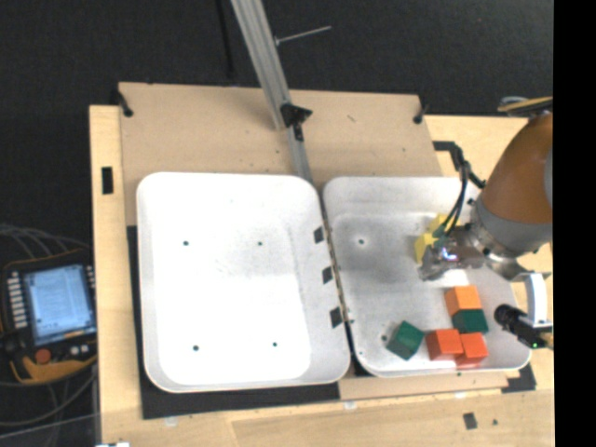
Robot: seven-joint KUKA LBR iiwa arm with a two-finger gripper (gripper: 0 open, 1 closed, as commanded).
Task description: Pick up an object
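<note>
Counting three orange blocks (463, 299), two green (405, 340).

The grey KUKA arm with the orange band (521, 180) comes in from the right side and bends down over the right shallow white bin (372, 203). Its wide orange part hangs above the right edge of that bin. Below it, the grey wrist points to the left and downward. The two-finger gripper (434, 261) is low over the middle of that bin's floor, toward its right half. Yellow and dark cables run along the wrist.
</note>
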